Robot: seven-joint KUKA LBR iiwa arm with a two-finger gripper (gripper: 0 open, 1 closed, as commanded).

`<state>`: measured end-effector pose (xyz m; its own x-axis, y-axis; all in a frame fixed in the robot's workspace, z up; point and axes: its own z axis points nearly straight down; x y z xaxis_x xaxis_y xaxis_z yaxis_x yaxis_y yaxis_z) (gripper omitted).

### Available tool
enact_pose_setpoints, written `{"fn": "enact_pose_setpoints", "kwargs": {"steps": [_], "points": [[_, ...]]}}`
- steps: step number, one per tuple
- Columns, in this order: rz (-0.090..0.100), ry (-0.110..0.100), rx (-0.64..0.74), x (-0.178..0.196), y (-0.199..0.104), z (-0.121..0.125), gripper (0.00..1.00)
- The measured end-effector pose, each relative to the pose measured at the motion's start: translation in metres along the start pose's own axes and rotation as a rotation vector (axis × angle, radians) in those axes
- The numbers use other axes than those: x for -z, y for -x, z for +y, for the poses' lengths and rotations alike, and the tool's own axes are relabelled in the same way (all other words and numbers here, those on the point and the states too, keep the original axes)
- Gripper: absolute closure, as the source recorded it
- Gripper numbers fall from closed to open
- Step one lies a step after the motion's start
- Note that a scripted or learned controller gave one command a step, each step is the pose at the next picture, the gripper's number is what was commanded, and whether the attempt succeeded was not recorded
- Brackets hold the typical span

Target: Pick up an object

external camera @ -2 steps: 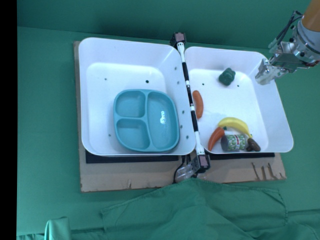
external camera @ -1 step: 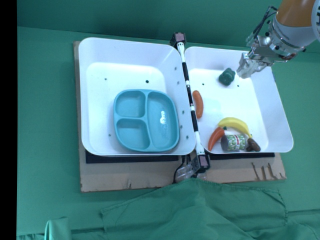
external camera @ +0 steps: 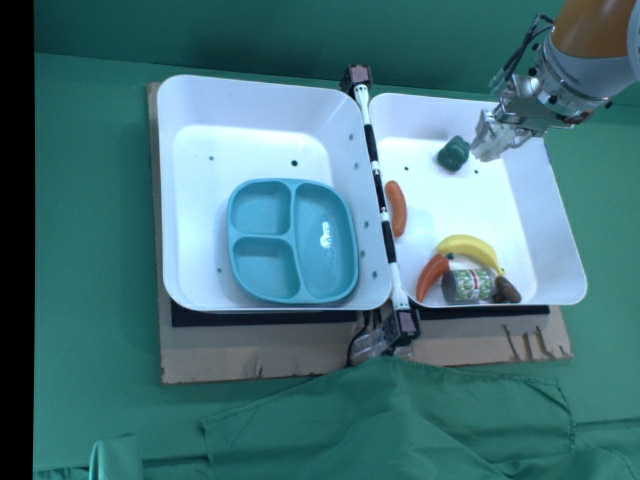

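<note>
Camera view: green cloth (external camera: 90,218) covers the bench under two white bins (external camera: 190,108); pincer (external camera: 492,140) state unclear.

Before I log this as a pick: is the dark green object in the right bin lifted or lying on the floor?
Cannot tell for sure. The dark green object sits just beside the gripper in the right bin, not visibly between its fingers.

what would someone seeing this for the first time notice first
Most striking is the light blue three-compartment plastic plate lying alone in the left white bin. Next comes the grey arm's two-finger gripper at the upper right, close beside a small dark green object in the right white bin. Near that bin's front edge, a yellow banana, an orange carrot and a small patterned can sit clustered together.
</note>
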<state>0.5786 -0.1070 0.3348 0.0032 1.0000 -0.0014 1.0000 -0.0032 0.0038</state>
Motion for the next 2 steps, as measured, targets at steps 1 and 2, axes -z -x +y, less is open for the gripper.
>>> {"fn": "enact_pose_setpoints", "kwargs": {"steps": [1,2], "points": [[-0.001,-0.001,-0.001,-0.0534,-0.0052,-0.0312,1.0],[-0.001,0.0,-0.001,-0.0534,-0.0052,-0.0312,0.0]]}}
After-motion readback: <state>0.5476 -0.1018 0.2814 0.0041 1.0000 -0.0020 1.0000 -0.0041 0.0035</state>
